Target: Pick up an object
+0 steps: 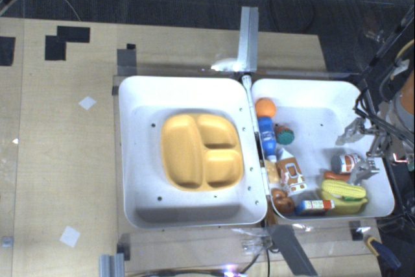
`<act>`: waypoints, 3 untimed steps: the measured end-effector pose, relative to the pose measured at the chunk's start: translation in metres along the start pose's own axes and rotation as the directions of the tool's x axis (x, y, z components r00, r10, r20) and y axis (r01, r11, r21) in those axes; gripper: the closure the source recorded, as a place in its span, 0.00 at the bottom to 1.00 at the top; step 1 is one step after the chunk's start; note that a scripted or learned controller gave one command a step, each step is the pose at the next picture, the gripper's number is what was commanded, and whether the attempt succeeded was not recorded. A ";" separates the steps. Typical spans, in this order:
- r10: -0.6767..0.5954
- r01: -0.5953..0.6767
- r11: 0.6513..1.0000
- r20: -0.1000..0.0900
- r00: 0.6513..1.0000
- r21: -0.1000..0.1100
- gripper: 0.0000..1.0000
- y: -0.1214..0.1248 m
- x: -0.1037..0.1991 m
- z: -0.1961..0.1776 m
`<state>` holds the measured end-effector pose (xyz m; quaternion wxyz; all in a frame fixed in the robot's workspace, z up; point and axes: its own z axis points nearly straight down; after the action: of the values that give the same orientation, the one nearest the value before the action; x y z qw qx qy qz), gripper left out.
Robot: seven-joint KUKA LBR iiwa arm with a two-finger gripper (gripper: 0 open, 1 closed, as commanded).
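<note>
We saw two white bins: the left bin [130, 159] held a plain yellow tray [200, 151]. Far left of the silver-grey gripper [360, 149], in the right bin [311, 94], lay an orange ball [265, 107] and a blue bottle [266, 134] with a white cap, and beside them a teal lump [284, 135]. Just below the gripper lay a yellow corn cob [343, 190] with green at its edge. The bench [58, 172] was pale wood, marked with black squares.
</note>
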<state>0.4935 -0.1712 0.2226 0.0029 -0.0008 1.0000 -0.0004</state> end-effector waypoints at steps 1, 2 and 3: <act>0.183 -0.183 0.983 -0.005 0.983 -0.005 0.00 -0.030 -0.002 0.114; 0.184 -0.184 0.983 -0.001 0.983 -0.004 0.00 -0.031 -0.003 0.112; 0.398 -0.398 0.917 0.002 0.917 0.001 0.00 -0.035 0.004 0.060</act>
<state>0.4895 -0.2059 0.1625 0.0037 0.2024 0.9793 -0.0002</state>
